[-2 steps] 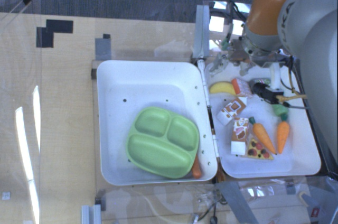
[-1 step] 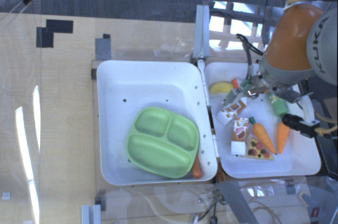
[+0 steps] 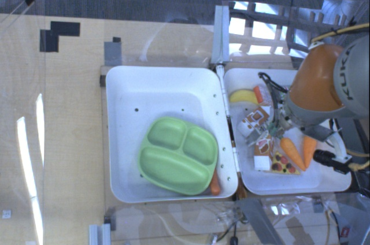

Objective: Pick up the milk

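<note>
In right bin [image 3: 289, 183] | tool [image 3: 272, 129] over milk [image 3: 255, 119] (grip state unclear, arm-hidden)

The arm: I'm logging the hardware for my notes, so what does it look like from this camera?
The arm is bulky and rounded, grey with a broad orange band above the wrist and dark lettering on the grey shell. Black cables run along it. The gripper is slim, dark metal.

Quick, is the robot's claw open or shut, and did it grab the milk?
Gripper: low in the right bin among the toy food, but too small and cluttered to tell open, shut or holding anything.
</note>
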Controlling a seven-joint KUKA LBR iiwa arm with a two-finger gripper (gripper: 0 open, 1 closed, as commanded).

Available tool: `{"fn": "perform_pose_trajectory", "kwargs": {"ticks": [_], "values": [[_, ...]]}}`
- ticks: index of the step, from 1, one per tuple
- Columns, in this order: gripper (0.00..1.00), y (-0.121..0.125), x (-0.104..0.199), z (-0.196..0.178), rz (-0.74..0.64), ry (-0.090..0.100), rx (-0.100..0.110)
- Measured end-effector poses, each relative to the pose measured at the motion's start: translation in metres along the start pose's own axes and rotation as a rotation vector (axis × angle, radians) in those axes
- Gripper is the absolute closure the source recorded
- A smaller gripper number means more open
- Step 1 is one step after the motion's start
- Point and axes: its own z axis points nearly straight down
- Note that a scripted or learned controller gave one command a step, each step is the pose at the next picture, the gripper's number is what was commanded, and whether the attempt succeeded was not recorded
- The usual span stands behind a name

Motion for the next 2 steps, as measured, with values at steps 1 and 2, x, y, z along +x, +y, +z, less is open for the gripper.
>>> {"fn": "perform_pose_trajectory", "kwargs": {"ticks": [1,2], "values": [[1.00,0.003,-0.001,-0.012,0.000,-0.004,-0.008],[1.00,0.064,0.026,-0.084,0.090,-0.002,-0.003]]}}
